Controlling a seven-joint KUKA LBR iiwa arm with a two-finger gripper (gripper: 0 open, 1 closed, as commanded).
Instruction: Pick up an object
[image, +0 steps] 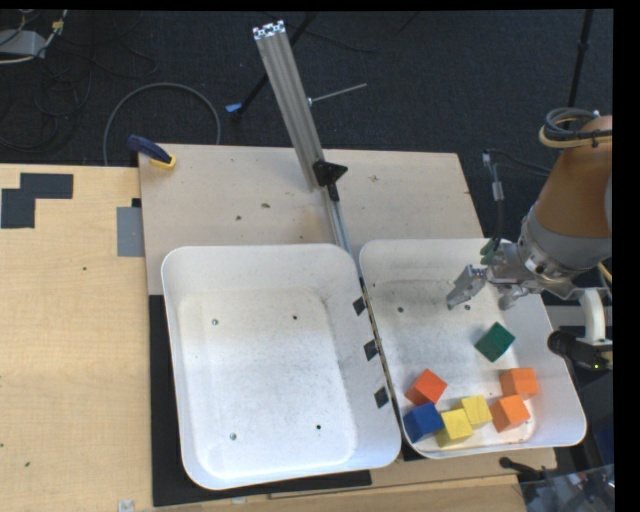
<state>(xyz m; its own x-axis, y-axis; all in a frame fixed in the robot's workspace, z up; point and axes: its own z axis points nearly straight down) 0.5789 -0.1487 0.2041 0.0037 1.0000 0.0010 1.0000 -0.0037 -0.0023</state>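
Seven small blocks lying in the right bin (560, 425), none lifted yet. Clustering along the rim toward five o'clock: a red-orange block (429, 385), a blue block (422, 420), two yellow blocks (454, 426) (476, 409) touching each other, and two orange blocks (519, 381) (511, 411) close together. Sitting apart from the cluster, toward twelve o'clock of it, a green block (494, 342), tilted on the bin floor. Hanging over the same bin, at about eleven o'clock from the green block and near it, the claw (482, 285) at the wrist of the grey arm (570, 215) with its orange band. Cannot tell whether the claw is released or clenched; gripping nothing visible. Resting bare beside it at nine o'clock, the left bin (190, 300), both bins sitting on the tabletop (240, 190). Judging the task as barely begun: still needing a choice of block, likely the green one as nearest and most isolated, then a descent, a closing and a lift.
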